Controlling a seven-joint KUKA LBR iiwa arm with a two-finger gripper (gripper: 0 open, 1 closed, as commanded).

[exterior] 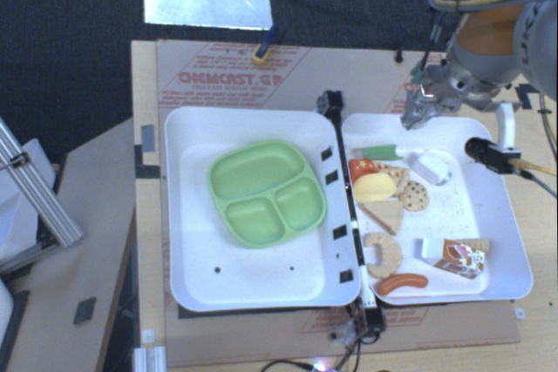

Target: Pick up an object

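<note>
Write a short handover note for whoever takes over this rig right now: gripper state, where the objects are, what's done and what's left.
Gripper: hovering over the far edge of the right bin, nothing visible between its fingers; open or shut is unclear.
Right bin: toy food clustered near the divider, including a yellow piece, a cookie, a sausage near the front edge, and a snack packet.
Left bin: holds a green divided plate.
Done: nothing picked.
Left: descend, grasp one object, lift it.
</note>
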